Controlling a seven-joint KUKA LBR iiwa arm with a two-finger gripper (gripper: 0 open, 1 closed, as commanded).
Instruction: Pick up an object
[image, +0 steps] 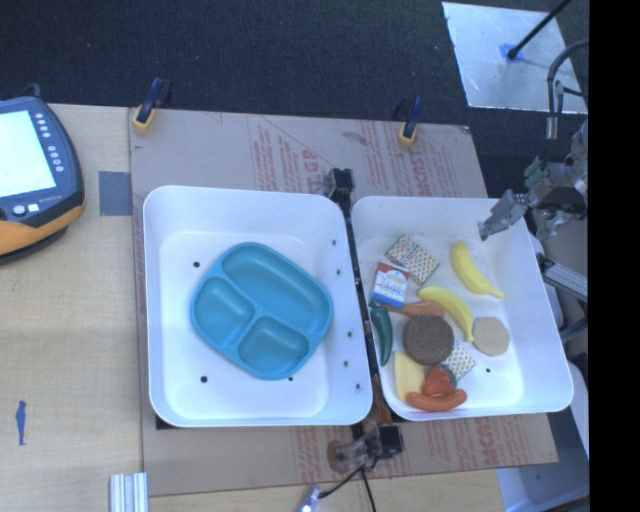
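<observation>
The right bin (530, 300) holds several toy foods: two yellow bananas (472, 270) (452, 307), a checkered packet (412, 257), a small blue-and-white carton (390, 288), a dark brown patty (429, 339), a tan round cookie (490, 336), a green pepper (383, 335), a yellow block (407, 375), a red tomato (439, 381) and a red sausage (436, 402). My gripper (503, 213) hangs at the bin's upper right corner, above the rim and apart from the food. Nothing shows between its tips.
The left bin (170, 300) carries a blue divided plate (261, 310). A teach pendant (30, 165) lies at the far left on the bench. Clamps (149, 105) (408, 122) hold the cardboard sheet at its back edge.
</observation>
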